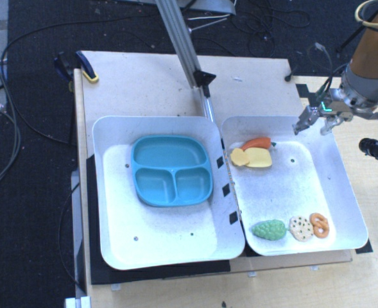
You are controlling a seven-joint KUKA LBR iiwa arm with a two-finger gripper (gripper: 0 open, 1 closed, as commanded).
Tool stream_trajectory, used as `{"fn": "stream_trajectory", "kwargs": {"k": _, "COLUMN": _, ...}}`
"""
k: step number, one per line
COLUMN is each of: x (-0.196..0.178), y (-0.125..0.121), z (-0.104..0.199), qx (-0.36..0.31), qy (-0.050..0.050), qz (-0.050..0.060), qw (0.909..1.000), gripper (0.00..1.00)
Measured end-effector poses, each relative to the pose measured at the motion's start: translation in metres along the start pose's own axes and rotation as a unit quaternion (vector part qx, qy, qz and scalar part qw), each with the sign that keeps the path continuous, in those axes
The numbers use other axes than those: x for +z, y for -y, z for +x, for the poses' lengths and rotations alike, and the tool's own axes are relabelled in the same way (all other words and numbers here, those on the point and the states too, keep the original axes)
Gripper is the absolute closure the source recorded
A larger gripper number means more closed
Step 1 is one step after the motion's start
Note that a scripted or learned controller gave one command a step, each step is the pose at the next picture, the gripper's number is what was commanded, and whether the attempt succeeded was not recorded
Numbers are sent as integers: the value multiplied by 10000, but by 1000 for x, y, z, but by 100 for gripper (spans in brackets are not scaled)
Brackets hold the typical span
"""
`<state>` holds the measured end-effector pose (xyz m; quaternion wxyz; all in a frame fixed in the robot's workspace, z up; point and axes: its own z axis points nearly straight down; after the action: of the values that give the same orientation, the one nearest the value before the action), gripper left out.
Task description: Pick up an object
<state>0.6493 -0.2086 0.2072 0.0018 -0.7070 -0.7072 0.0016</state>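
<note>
My gripper [315, 123] hangs over the far right rim of the right bin [343, 191], its two fingers apart with nothing between them. In that bin's far left part lie an orange carrot [257, 144], a yellow round piece [239, 157] and a yellow block [259, 159], touching one another. Along the near edge sit a green leafy piece [269, 230], a speckled cookie [300, 228] and an orange pretzel [319, 224]. All of them are well away from the gripper.
The left bin [111, 236] holds a blue divided plate [172, 171]. A metal pole [179, 34] slants down from the top to the bins' shared edge. Black clips [227, 188] sit along the divider. Cables lie on the dark floor around the bench.
</note>
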Motion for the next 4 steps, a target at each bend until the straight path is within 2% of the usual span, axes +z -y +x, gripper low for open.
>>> {"fn": "stream_trajectory", "kwargs": {"k": 1, "x": -3, "y": -2, "z": 0, "qx": -5, "qy": 7, "qz": -29, "qw": 10000, "gripper": 0}}
{"fn": "stream_trajectory", "kwargs": {"k": 3, "x": 89, "y": -5, "z": -6, "qx": -2, "qy": 9, "qz": -23, "qw": 10000, "gripper": 0}}
{"fn": "stream_trajectory", "kwargs": {"k": 4, "x": 115, "y": -6, "z": -5, "qx": -17, "qy": 9, "qz": -25, "qw": 10000, "gripper": 0}}
